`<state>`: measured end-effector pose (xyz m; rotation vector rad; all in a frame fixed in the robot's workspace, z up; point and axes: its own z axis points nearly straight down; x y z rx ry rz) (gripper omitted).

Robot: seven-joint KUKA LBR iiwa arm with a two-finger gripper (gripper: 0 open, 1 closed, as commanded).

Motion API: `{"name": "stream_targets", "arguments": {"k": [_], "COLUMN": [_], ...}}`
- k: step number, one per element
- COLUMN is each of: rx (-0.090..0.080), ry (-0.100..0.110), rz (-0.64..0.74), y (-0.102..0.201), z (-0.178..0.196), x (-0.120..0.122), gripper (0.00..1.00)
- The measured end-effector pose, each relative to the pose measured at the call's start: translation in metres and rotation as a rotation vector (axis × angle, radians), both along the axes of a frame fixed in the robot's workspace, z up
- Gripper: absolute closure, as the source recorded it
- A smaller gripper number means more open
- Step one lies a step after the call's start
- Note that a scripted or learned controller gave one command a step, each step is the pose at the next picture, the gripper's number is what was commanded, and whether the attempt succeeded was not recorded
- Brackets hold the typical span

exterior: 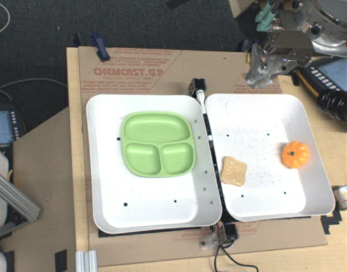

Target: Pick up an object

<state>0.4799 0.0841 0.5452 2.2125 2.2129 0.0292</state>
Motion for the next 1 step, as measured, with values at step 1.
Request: {"name": "stream_targets", "arguments": {"k": [1], "rx": [-0.008], "ry": [0.036], "rz": [0.002], "y": [0.0301], "z": [-0.1364], "x": [-0.0020], "gripper": [1.00]}}
